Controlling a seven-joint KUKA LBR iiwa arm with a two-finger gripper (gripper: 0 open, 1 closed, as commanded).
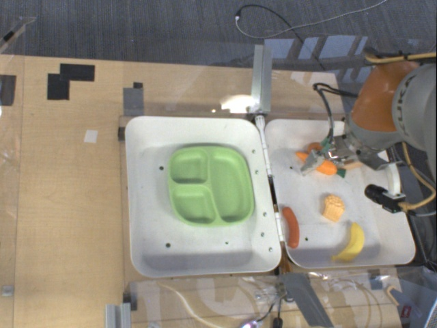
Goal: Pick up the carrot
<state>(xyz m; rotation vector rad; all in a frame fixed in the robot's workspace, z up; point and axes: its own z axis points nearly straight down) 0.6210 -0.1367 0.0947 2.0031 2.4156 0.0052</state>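
The carrot (326,168) lies in the far part of the right bin (403,248), directly at the hand (319,160), its orange body poking out just to the right of the tips and a second orange bit showing on their left. Its long axis seems to run roughly left to right, with the green stub on the right end. The hand sits low over it; whether its tips are apart, together or clamped on the carrot I cannot tell. The coming move, I judge, turns on closing across the carrot's short width. Nearer the camera than the hand lie a corn piece (332,208), a banana (350,243) and a sausage (292,226). Left of the hand, the left bin (147,251) holds a green divided plate (208,186), all on the wooden desk (61,203)
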